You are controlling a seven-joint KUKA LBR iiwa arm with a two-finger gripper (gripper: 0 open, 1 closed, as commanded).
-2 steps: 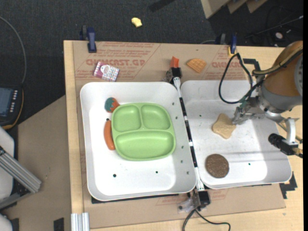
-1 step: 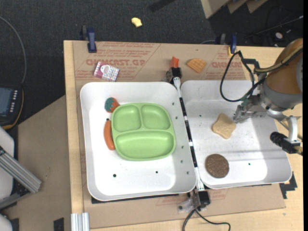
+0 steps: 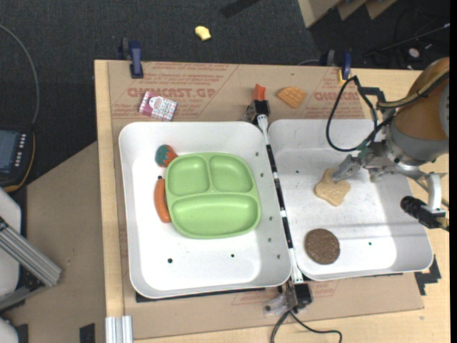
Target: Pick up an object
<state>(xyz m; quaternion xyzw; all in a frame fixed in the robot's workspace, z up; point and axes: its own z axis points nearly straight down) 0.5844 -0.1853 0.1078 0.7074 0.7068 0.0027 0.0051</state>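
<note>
In the right bin point(image 3: 400, 263) lie a beige, toast-shaped piece point(image 3: 333, 191) near the middle and a round brown cookie point(image 3: 323, 246) toward the front. My gripper point(image 3: 348, 168) reaches in from the right and hangs low at the upper right edge of the beige piece, right against it or just above it. Nothing shows as lifted. The left bin point(image 3: 207, 270) holds a green divided plate point(image 3: 212, 195), with an orange sausage-like piece point(image 3: 162, 200) and a small teal and red item point(image 3: 166, 155) at its left side.
A black divider with clips point(image 3: 275, 191) runs between the bins. On the cardboard behind them lie a waffle-like piece point(image 3: 290, 96), a small pink packet point(image 3: 158, 106) and an orange clip point(image 3: 258, 91). A black cable point(image 3: 335, 120) loops above the right bin.
</note>
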